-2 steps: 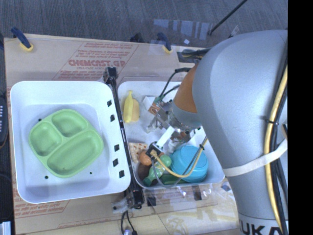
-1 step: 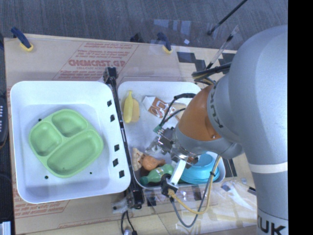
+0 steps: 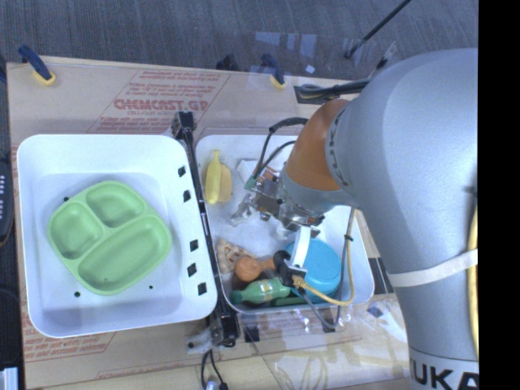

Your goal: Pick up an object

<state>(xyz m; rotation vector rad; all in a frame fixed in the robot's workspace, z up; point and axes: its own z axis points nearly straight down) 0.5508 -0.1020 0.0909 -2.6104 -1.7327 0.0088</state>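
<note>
Left bin point(image 3: 32, 218) holds a green divided plate point(image 3: 110, 236), right bin point(image 3: 361, 279) holds a yellow banana point(image 3: 214, 179), blue bowl point(image 3: 325, 268), green bottle point(image 3: 262, 292), my claw point(image 3: 258, 203) low over that bin beside the banana, grip state hidden

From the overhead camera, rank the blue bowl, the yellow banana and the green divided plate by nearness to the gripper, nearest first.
Measured from the gripper in the right bin:
1. Yellow banana, just to its left in the same bin.
2. Blue bowl, lower right in the same bin; not far behind the banana.
3. Green divided plate, in the left bin, clearly farthest.
</note>
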